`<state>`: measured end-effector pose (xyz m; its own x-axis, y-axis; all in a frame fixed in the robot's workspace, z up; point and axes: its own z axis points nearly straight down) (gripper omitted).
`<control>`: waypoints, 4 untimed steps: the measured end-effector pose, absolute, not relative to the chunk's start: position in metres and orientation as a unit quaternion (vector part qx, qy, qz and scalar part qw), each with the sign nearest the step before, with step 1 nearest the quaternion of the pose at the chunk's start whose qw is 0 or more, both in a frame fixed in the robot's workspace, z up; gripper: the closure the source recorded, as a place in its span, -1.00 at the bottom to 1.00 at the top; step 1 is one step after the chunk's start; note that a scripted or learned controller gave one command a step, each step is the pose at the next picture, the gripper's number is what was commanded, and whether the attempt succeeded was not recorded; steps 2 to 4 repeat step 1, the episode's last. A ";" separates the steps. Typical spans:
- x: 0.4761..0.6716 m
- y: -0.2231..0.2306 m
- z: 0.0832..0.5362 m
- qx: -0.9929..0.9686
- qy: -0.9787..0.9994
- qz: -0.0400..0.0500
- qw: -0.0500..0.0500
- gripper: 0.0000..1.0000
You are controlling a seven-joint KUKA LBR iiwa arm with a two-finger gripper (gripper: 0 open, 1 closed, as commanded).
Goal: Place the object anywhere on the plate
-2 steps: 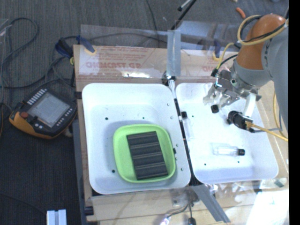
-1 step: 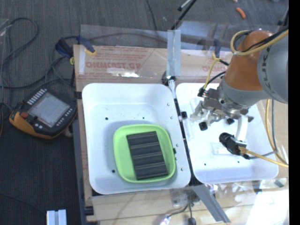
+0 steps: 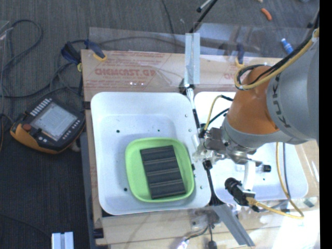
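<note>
- The green plate (image 3: 134, 162) sits in the left bin (image 3: 104, 123), toward its front right corner.
- On that plate lies the dark ribbed block (image 3: 163, 171), flat, covering most of the middle.
- The arm (image 3: 270, 102) hangs over the right bin (image 3: 295, 178), just right of the plate.
- The gripper (image 3: 205, 148) sits at the seam between the bins, beside the plate's right rim; how it is set, I can't tell.
- Left of the plate's bin, a teach pendant (image 3: 49, 124) rests on the floor.

Right bin (image 3: 295, 178) — largely hidden under the arm (image 3: 270, 108).
</note>
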<state>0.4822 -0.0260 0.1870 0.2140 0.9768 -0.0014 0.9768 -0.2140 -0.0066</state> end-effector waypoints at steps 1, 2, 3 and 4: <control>0.482 -0.026 0.187 -0.779 -0.627 0.002 0.002 -1.00; 0.482 -0.026 0.187 -0.779 -0.627 0.002 0.002 -1.00; 0.482 -0.026 0.187 -0.779 -0.627 0.002 0.002 -1.00; 0.482 -0.026 0.187 -0.779 -0.627 0.002 0.002 -1.00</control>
